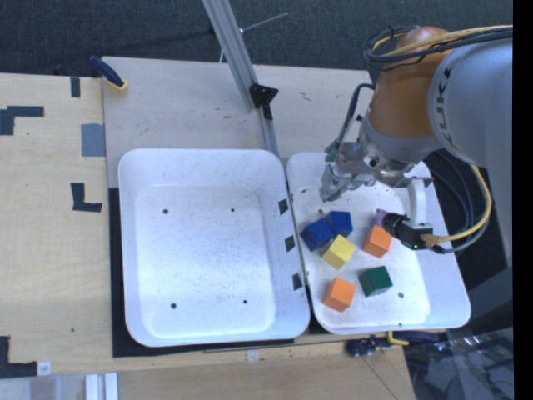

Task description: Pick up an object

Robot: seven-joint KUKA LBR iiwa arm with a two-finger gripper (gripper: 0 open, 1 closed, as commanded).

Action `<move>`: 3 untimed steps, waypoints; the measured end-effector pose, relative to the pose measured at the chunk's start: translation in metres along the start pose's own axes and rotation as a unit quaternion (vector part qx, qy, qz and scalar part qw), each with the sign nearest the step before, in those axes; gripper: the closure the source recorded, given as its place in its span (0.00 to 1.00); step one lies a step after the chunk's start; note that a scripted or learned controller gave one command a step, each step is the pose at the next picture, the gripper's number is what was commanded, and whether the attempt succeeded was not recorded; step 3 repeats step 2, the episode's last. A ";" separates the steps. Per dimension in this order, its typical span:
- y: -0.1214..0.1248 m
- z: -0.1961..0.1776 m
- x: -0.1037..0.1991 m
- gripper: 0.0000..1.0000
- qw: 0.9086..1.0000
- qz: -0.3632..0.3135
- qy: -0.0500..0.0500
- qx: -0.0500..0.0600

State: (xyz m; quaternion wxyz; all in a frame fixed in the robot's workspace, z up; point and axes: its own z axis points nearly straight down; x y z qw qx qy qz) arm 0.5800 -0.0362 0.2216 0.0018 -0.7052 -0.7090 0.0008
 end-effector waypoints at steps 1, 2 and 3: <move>-0.019 -0.013 0.053 1.00 1.000 -0.001 0.000 -0.001; -0.041 -0.021 0.101 1.00 1.000 -0.001 0.000 0.000; -0.041 -0.021 0.101 1.00 1.000 -0.001 0.000 0.000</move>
